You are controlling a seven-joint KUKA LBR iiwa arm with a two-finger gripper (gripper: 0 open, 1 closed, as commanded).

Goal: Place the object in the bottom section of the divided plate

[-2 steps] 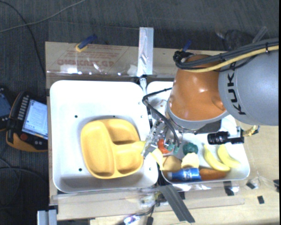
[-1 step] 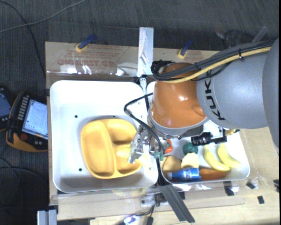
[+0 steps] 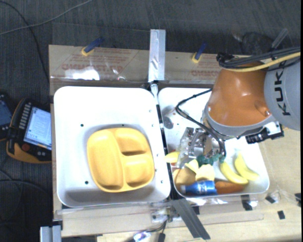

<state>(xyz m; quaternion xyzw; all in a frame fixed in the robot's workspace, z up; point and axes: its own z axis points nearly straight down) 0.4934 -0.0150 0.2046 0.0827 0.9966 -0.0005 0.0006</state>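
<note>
Grey robot arm (image 3: 285,97) with smooth, rounded casing, marked in large dark letters reading "KUK" along its side. Broad glossy orange band (image 3: 240,97) above the wrist, dome-shaped from above. Black and yellow cables (image 3: 257,59) bundled across the top of the orange band, with a thin black cable looping off to one side. Below the band, a dark ring, then a small metallic gripper (image 3: 199,144) of bare silver parts
</note>
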